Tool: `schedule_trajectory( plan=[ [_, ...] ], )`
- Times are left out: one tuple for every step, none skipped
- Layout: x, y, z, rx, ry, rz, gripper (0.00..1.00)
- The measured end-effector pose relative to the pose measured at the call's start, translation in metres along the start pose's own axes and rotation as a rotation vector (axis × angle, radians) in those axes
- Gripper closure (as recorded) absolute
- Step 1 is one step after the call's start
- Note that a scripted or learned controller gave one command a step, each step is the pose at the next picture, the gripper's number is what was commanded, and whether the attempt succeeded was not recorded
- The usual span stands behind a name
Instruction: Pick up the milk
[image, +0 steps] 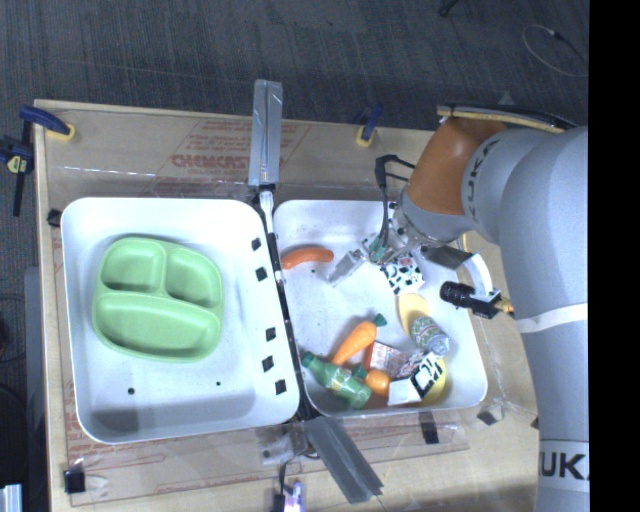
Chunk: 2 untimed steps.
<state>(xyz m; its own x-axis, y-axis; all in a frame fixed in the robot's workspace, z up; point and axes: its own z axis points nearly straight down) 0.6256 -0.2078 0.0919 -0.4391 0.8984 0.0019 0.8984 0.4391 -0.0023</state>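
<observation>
Hanging low over one of two white bins (470, 330), the claw (372, 252) is being shown at the end of the grey arm (520, 210); whether it is wide or narrow cannot be told. Both bins are being borne by a pale wooden bench (150, 150), which is being clamped at its far edge by blue clamps (45, 122), and dark carpet (150, 50) is being seen beyond it. The milk (403, 272), a cow-patterned carton, is lying just beside the claw, on the arm's side of it, and contact cannot be judged. An orange sausage (305, 257) is lying near the claw on the opposite side. Below the claw in the view, a carrot (355, 342), a green bottle (335, 375) and a yellow fruit (412, 308) are being crowded together. A green divided plate (160, 300) is being held by the other bin (80, 400), well apart from the claw.
</observation>
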Motion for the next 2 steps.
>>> schedule_trajectory(
  plan=[
    [0.015,-0.034,-0.117,-0.003,-0.004,-0.07,0.0],
    [0.01,-0.022,-0.089,0.0,0.0,-0.132,0.0]
  ],
)
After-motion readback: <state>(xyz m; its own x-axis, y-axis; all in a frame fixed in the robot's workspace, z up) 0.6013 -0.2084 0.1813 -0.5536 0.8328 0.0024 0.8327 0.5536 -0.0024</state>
